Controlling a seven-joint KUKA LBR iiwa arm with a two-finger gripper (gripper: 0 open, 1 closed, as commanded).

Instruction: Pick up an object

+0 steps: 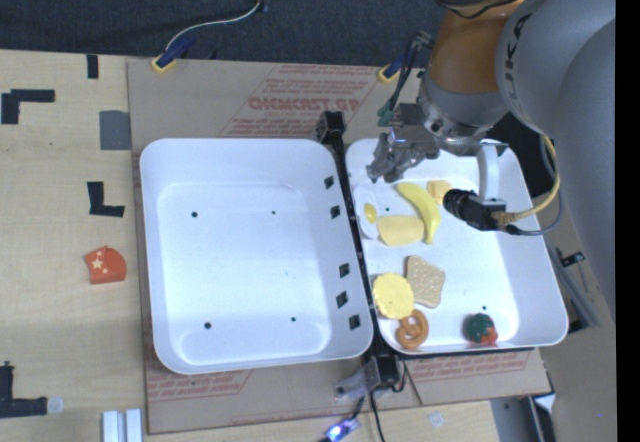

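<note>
On the bench well to the left of both bins, an orange-red toy (106, 265) is seen lying by itself, apart from the rest; it is judged to be out of play there. Next comes the left bin (160, 170), a shallow white tray set flush against the right bin (548, 322), with a row of black clips along the shared edge, presumably so that things can be carried across from one to the other.

The objects to be picked are gathered in the right bin, on its left half: a banana (422, 206), just beside it a yellow lemon-like piece (400, 230), lower down a cracker (426, 281) touching a yellow round chip (393, 295), a pretzel (411, 331) near the front wall, and a small red and green fruit (481, 329) toward the front right corner.

The arm is brought in from the right, its orange band above the wrist, and bent downward so that the gripper (388, 165) hangs over the bin's back left part, just above the banana. Nothing is seen between its tips; whether they are spread or pressed together cannot be told.
</note>
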